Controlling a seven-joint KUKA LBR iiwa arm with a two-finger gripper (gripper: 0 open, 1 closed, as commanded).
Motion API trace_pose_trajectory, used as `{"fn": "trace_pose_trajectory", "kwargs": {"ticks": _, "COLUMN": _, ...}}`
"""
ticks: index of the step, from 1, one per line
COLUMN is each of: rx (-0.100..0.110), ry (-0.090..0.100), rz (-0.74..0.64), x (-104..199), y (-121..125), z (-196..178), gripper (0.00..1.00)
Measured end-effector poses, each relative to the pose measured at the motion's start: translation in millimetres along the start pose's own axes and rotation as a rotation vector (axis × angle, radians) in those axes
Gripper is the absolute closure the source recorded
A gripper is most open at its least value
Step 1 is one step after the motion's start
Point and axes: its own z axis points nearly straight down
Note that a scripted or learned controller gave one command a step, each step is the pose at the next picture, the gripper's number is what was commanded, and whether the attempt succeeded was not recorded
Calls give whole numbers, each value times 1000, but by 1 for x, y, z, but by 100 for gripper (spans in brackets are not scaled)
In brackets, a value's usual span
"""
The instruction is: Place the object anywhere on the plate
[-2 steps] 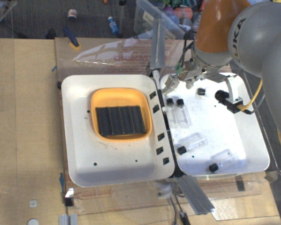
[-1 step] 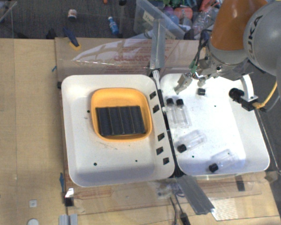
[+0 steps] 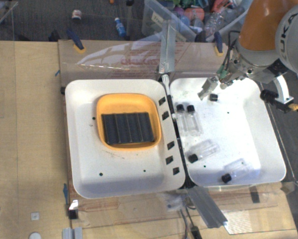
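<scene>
You are looking at a thick, rounded robot arm (image 3: 275, 24) with a light grey casing. A broad, glossy orange band (image 3: 268, 9) wraps it above the wrist. Part of a dark maker's name is printed on the grey shell at the upper right. A thin black cable loops beside the wrist. Below it sits a small gripper (image 3: 211, 91) of grey metal with slim fingers and dark fittings.
</scene>
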Motion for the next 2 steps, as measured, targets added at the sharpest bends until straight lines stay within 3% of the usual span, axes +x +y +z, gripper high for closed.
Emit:
{"fn": "trace_pose_trajectory", "kwargs": {"ticks": 1, "rx": 1, "ry": -1, "rz": -21, "x": -66, "y": -30, "z": 6, "gripper": 0}}
{"fn": "trace_pose_trajectory", "kwargs": {"ticks": 2, "rx": -2, "ry": -2, "rz": -333, "x": -94, "y": -41, "z": -3, "gripper": 0}}
